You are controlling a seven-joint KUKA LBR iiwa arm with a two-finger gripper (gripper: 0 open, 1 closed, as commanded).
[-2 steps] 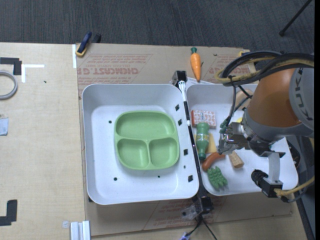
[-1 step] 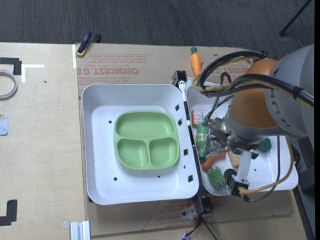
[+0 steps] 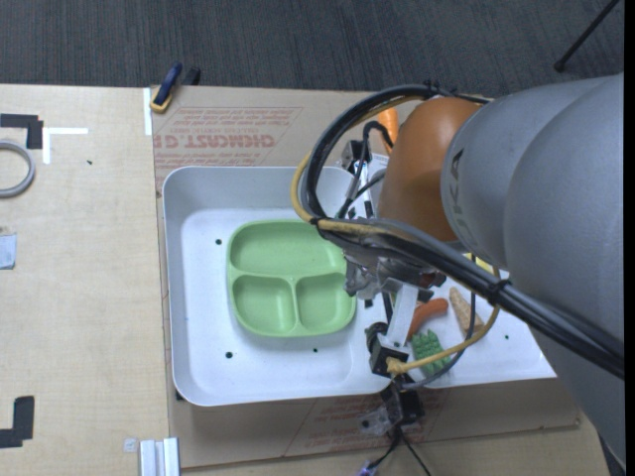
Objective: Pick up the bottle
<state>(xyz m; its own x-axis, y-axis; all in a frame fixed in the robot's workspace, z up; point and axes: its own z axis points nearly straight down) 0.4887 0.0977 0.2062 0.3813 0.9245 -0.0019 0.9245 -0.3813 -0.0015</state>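
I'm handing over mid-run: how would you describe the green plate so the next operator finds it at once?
Start at the shallow white bin in the middle of the bench. The green plate lies flat in its left half, just left of the arm's wrist. It is pale green with rounded corners, split into three compartments, and far larger than the small orange and green items under the arm.

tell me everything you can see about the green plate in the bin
The green plate is a rounded-square tray of what looks like matte pale-green plastic, split into three compartments: one wide one at the far side and two smaller ones nearer the camera. All three look bare. It lies flat on the floor of the white bin. Its right edge runs under the arm's cables.
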